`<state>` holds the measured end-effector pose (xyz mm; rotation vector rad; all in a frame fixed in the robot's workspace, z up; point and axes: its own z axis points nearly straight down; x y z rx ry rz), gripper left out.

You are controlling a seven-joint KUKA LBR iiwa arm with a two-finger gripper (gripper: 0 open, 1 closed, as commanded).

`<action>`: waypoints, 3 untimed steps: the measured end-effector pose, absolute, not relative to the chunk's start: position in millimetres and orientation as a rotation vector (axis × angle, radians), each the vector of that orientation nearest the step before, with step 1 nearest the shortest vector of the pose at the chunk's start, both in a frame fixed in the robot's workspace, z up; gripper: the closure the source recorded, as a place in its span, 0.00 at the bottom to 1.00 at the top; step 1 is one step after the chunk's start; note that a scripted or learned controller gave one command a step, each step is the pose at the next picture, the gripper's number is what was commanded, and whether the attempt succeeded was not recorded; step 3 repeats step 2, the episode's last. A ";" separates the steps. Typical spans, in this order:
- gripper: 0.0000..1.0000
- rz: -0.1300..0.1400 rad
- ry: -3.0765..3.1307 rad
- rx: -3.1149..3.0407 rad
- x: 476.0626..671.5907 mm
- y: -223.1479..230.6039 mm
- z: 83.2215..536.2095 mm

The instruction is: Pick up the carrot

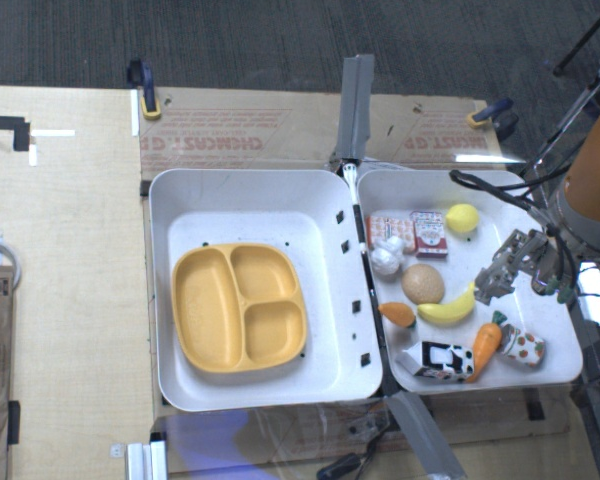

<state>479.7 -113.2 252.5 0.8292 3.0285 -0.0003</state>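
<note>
just above the right-hand shallow white bin point(570, 363), the grey metal two-finger gripper point(492, 286) hung at the end of the arm, which came in from the right edge with its orange band point(588, 180) showing up near the wrist and black cables point(490, 183) looping off behind it. the wrist was tilted so that the fingers pointed down and to the left, toward the middle of that bin. whether those fingers were parted or closed could not be told from this slanted view; nothing was visibly between them.

the small orange plastic carrot with a green top point(487, 343) lay just below the fingertips, apart from them, tilted with its green end up toward the gripper and its orange tip resting against the black-and-white patterned carton point(441, 359) further down and to the left. right of the carrot, beyond the fingers' lower side, sat a white spotted toy piece point(526, 348). directly left of the fingertips, very near, curved the yellow plastic banana point(448, 310), with a tan round potato-like ball point(423, 284) touching its upper side and a small orange oval piece point(398, 314) beside its far end. up and left of the fingers rested a yellow lemon point(462, 218), a red-and-white small box point(430, 235), and a pink-and-white packet point(390, 231) with a white crumpled lump point(385, 260) under it.

well away to the fingers' left, the second white bin point(180, 198) held a yellow three-compartment plastic plate point(240, 308).
</note>
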 end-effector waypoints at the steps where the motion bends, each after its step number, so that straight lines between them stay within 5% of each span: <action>1: 1.00 -0.001 3.088 0.564 510.8 -160.0 267.4; 2: 1.00 0.002 3.141 0.041 479.1 -133.4 222.2; 3: 1.00 0.002 3.141 0.041 479.1 -133.4 222.2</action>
